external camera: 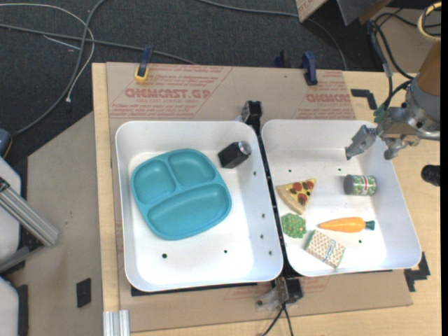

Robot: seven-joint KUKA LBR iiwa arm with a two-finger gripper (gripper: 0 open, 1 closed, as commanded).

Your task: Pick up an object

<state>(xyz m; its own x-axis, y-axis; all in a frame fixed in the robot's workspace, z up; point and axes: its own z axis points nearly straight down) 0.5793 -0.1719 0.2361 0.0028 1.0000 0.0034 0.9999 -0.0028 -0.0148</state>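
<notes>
The claw (373, 144) is hanging over the upper right part of the right bin (402, 208), its two grey fingers (360, 143) spread apart with nothing between them. The arm (428, 89) is reaching in from the 3 o'clock side of the counter (105, 187).

The nearest thing to pick is a small green-and-white can (360, 185), lying on its side just at 6 o'clock from the claw, near but not touching it. Further out in the same direction, an orange carrot (344, 224) is lying lengthwise. A pizza slice (297, 192) is resting at about 8 o'clock from the claw, with a green broccoli piece (293, 225) beyond it at 7 o'clock and a checkered packet (325, 248) sitting near the bin's lower edge, just below the carrot.

In the left bin (133, 257), well apart at 9 o'clock from the claw, a teal divided plate (182, 193) is lying flat, and a small black block (234, 154) is sitting just beside the plate's upper right corner.
</notes>
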